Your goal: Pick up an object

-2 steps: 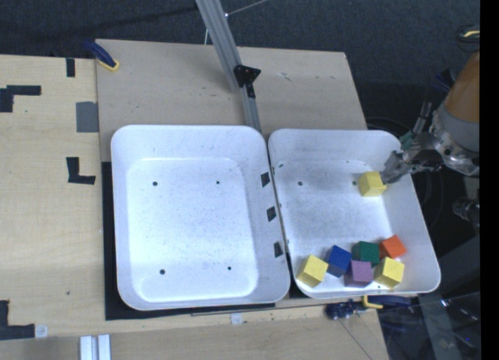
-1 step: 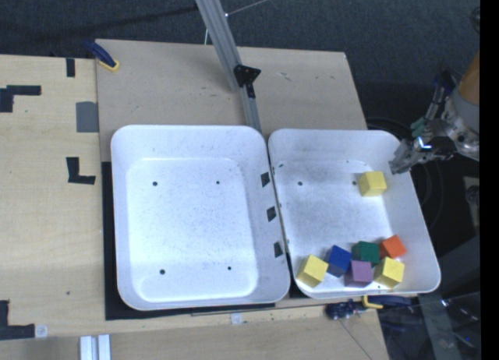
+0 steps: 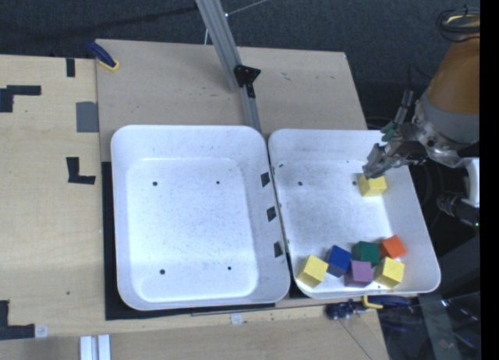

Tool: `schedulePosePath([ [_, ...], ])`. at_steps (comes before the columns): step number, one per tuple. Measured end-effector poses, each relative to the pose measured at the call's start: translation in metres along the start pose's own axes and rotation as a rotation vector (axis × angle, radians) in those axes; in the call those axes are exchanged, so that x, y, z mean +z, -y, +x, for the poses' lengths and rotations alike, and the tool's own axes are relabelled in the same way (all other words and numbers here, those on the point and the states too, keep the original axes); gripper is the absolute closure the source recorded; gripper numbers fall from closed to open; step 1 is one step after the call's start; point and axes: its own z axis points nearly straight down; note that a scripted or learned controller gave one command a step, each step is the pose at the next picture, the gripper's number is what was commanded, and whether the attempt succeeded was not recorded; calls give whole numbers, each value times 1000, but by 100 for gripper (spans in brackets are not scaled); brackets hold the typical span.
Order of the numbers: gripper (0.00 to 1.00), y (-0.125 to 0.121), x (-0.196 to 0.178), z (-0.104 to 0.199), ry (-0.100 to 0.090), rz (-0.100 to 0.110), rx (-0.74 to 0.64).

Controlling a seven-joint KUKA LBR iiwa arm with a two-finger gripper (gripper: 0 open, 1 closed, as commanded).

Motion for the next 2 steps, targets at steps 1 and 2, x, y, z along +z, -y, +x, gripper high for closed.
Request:
schedulePosePath([
  [1,100,3,17,49,0,3,0],
  [2,100,8,14,96,-1,2,0],
])
